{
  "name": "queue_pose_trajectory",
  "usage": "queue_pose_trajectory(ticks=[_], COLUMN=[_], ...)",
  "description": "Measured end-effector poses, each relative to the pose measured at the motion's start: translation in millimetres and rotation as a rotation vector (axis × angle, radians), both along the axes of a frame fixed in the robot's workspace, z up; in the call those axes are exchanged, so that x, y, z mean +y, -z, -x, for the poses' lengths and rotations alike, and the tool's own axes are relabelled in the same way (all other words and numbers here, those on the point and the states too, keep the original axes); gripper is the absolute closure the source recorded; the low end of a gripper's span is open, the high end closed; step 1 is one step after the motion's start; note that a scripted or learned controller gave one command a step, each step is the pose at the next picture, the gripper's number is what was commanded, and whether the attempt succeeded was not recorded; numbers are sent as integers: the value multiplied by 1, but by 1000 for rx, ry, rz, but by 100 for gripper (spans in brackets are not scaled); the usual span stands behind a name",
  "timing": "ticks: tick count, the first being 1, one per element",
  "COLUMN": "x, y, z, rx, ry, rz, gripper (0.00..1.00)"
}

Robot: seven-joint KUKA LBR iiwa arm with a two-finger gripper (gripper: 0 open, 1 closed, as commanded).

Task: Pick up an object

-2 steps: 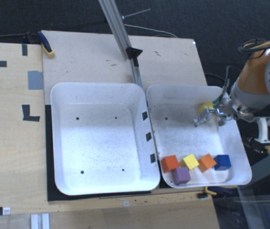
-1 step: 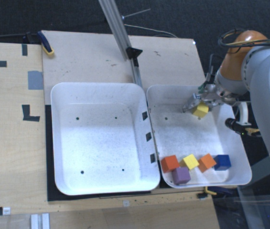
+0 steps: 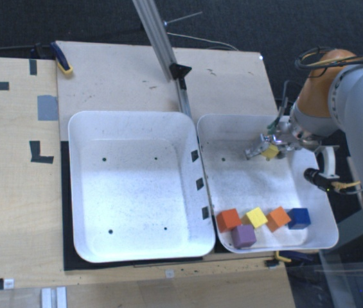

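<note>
My gripper [image 3: 266, 149] hangs over the upper right part of the right bin [image 3: 245, 172], reaching in from the right. A small yellow block [image 3: 271, 152] sits between its fingers, so the gripper is shut on it. Along the bin's near edge lie several other blocks: an orange one [image 3: 228, 219], a yellow one [image 3: 256, 217], a second orange one [image 3: 277, 218], a blue one [image 3: 299, 217] and a purple one [image 3: 243, 235].
The left bin [image 3: 136, 185] stands beside the right one. A slanted metal rail [image 3: 159, 34] crosses the bench top down to the gap between the bins. The grey arm with its orange band [image 3: 322, 82] fills the right side.
</note>
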State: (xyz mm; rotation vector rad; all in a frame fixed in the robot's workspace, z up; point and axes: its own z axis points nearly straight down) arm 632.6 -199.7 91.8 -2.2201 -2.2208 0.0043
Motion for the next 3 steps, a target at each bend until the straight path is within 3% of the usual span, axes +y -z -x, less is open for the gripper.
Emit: queue_pose_trajectory(ticks=[1, 2, 3], x=[-9, 19, 18], y=[0, 0, -8], z=[-48, -5, -4], rx=[12, 1, 10], ry=[-1, -1, -1], rz=[-4, -1, -1], gripper=[0, 0, 100])
